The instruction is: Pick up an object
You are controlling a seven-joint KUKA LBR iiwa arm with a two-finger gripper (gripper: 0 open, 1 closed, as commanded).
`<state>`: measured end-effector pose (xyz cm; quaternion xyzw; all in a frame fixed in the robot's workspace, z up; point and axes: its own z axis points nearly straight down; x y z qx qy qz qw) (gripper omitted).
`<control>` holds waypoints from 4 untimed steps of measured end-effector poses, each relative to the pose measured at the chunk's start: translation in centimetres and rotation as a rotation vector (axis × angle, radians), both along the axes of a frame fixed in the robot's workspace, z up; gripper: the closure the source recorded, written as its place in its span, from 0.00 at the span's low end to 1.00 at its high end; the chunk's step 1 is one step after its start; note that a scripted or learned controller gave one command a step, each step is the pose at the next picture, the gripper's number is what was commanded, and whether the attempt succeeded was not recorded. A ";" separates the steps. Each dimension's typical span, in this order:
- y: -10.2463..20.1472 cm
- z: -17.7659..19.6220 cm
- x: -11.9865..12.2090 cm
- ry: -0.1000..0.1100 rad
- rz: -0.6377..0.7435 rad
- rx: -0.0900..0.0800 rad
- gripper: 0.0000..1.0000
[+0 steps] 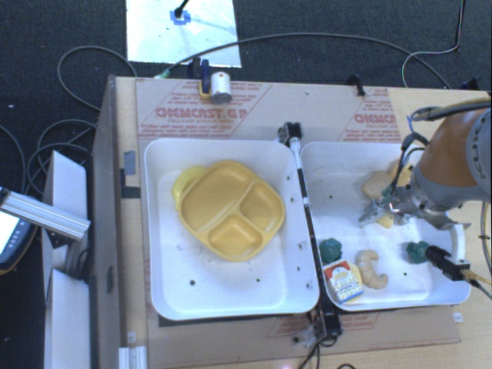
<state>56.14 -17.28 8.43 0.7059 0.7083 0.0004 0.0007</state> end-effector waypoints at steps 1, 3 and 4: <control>-0.1 1.1 0.1 -0.002 0.001 -0.001 1.00; -2.8 8.6 -0.5 -0.001 -0.002 -0.001 0.00; 1.8 5.8 1.0 0.000 0.001 0.000 0.00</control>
